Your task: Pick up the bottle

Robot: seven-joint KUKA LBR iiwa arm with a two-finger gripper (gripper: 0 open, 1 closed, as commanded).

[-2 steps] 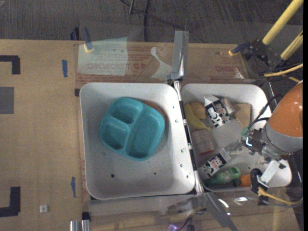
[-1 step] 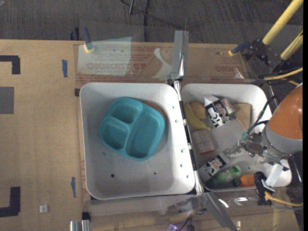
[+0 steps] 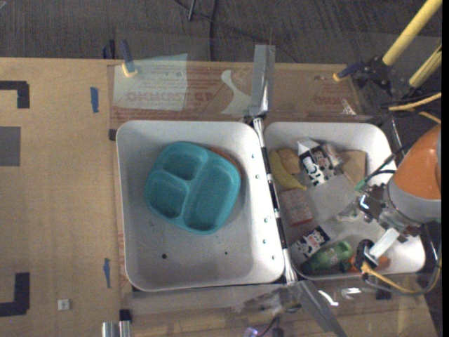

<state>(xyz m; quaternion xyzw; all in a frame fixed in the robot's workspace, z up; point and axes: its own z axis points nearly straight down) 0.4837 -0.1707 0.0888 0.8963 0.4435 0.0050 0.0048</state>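
The bottle (image 3: 330, 256) is green and lies on its side along the front wall of the right bin (image 3: 400, 255). Right above it lies a small cow-patterned carton (image 3: 311, 240). My gripper (image 3: 366, 208) hangs low over the right side of this bin, up and to the right of the bottle and apart from it. The orange-banded wrist (image 3: 421, 177) rises behind it at the view's right edge. Nothing shows between the fingers.
The right bin also holds a banana (image 3: 286, 170), a second cow-patterned carton (image 3: 313, 161), a tan packet (image 3: 295, 206) and a brown flat piece (image 3: 356, 163). A teal divided plate (image 3: 193, 186) lies in the left bin (image 3: 140, 251), over something orange.
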